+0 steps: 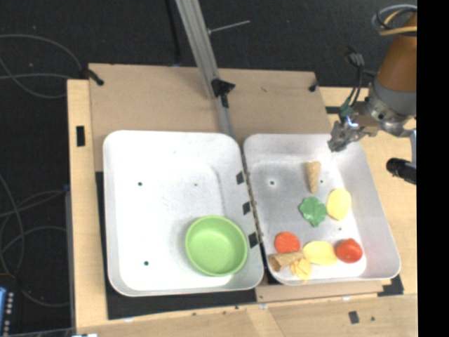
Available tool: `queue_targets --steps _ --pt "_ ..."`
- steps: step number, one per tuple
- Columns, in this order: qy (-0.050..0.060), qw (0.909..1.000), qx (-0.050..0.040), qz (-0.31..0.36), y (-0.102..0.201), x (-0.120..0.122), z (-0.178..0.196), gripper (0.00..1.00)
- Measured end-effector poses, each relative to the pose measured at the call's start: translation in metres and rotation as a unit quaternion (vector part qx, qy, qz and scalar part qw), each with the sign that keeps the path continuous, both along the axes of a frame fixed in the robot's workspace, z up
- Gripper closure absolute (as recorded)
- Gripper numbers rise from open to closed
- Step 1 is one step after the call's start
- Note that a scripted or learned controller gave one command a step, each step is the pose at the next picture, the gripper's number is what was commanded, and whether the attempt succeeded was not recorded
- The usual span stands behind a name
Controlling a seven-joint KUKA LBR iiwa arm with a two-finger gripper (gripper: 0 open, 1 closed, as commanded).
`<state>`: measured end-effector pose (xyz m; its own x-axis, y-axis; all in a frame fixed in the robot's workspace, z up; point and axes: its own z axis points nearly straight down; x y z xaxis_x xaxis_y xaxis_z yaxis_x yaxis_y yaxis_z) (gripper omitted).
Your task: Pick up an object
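Nothing picked yet: gripper [339, 140] at far corner of right bin [379, 188], nothing visibly between its tips, open/shut state unreadable; nearest candidate tan cone piece [313, 175] just below it in same bin, approach, grasp and lift all left.

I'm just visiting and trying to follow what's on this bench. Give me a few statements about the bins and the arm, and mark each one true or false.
1. The green bowl sits in the left bin. True.
2. The red ball lies in the same bin as the bowl. False: it lies in the right bin, near its front right corner.
3. The gripper is over the far right corner of the right bin. True.
4. The gripper is holding the green leafy piece. False: that piece lies on the bin floor, apart from the gripper.
5. The yellow lemon-like piece lies beside the green leafy piece. True.
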<state>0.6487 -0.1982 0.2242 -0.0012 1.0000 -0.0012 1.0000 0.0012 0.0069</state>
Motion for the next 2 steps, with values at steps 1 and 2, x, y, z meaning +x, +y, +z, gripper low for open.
queue_targets --steps 1,2 --pt "-0.001 1.0000 -0.0004 0.001 -0.001 0.001 0.055 1.00" --pt "0.003 1.0000 0.0009 0.003 0.057 -0.002 0.055 1.00"
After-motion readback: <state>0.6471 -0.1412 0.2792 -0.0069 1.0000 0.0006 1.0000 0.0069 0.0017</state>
